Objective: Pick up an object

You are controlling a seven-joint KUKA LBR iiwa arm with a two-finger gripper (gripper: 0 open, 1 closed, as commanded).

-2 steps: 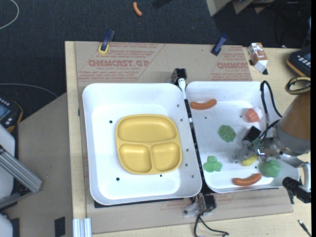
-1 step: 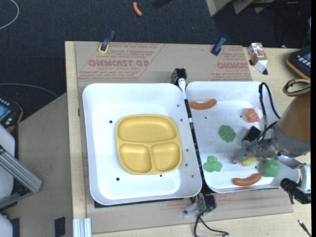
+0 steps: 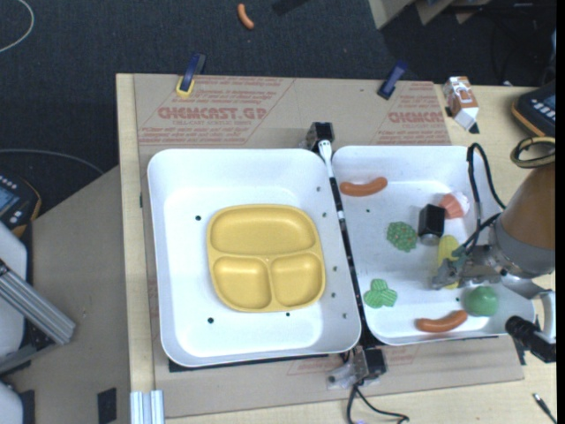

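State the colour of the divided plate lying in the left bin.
Yellow: the divided plate shows plainly in the camera view.

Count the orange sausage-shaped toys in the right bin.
2: one orange sausage-shaped toy near the right white bin's far edge, another by its near edge. The arm may hide more.

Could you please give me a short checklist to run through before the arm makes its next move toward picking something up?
1. Pincer is over the right bin, where the objects lie: ok.
2. Something visibly held by the pincer: cannot tell; it sits low among the items.
3. Nearby targets: green round object and yellow piece lie right beside the pincer: ok.
4. Crowding: black block and lower sausage are close, so a clean grasp is doubtful: not ok.
5. Yellow divided tray sits in the left bin, away from the arm: ok.
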